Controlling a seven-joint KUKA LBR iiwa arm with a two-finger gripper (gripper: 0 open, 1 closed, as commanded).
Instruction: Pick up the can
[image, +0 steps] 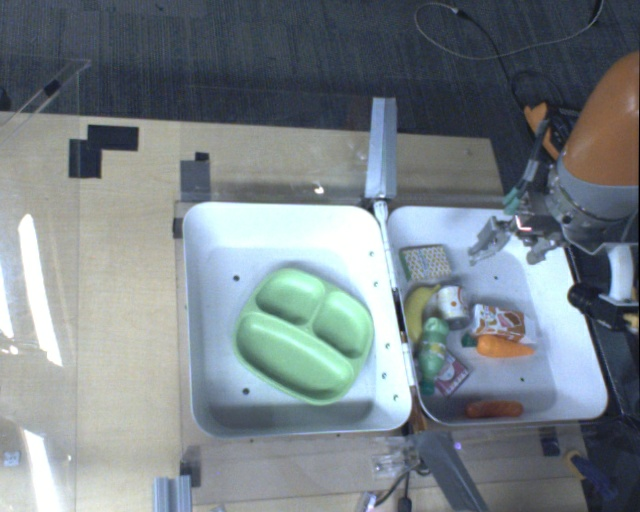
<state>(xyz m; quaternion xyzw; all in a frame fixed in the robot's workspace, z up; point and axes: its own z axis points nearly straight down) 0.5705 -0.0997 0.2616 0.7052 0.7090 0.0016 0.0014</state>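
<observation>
one fixed camera looks down at a slant from above the bench (120, 330), far enough back to frame both white bins (200, 320).

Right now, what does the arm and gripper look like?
The arm is grey with a broad orange band above the wrist. The gripper is small, grey metal with thin fingers, and a spot of green shows near its base.

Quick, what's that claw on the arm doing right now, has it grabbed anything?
Gripper: open, holding nothing, above the right bin. The can lies in it, untouched.
</observation>
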